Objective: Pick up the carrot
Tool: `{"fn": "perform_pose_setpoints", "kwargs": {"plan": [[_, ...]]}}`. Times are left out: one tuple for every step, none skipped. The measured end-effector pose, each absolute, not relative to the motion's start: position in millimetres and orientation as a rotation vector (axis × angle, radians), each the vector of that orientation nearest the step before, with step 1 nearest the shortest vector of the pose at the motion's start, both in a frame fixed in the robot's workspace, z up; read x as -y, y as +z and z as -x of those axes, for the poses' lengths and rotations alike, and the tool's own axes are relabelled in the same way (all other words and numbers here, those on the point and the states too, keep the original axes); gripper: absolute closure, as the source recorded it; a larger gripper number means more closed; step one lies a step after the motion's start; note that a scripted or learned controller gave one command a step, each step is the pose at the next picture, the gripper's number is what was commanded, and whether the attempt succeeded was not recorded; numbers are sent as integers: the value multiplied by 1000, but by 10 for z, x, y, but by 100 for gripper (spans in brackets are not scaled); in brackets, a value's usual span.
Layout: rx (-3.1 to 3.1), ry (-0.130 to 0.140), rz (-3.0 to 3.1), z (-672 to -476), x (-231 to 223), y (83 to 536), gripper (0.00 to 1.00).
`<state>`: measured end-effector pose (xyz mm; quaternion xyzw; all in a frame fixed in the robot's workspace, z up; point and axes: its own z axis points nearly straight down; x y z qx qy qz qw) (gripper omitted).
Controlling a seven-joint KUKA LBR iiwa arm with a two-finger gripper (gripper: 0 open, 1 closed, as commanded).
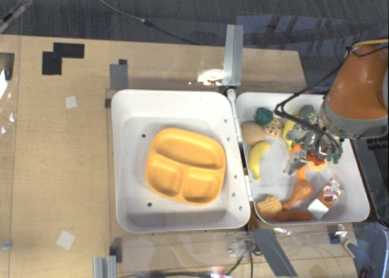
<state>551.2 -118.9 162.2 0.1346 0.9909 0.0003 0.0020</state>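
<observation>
Item: my gripper [302,156], finger state unclear, low in right bin [358,210] over carrot [296,147]; step: approach; next: close squarely on it

Two white bins [121,167], one yellow divided tray [185,165], one banana [258,159], one small carton [328,194].

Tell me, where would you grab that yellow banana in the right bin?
Probably across the middle of the banana, coming straight down: it lies flat, slim across, with bare floor on the view's right and the bin wall close on the other side.
</observation>
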Motion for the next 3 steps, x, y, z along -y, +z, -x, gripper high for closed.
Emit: {"fn": "perform_pose_setpoints", "kwargs": {"plan": [[-3080,1,-520,-5549,1117,903,0],[-3033,4,-747,-5094,822,903,0],[-2924,3,-1126,-4922,987,1040,0]]}}
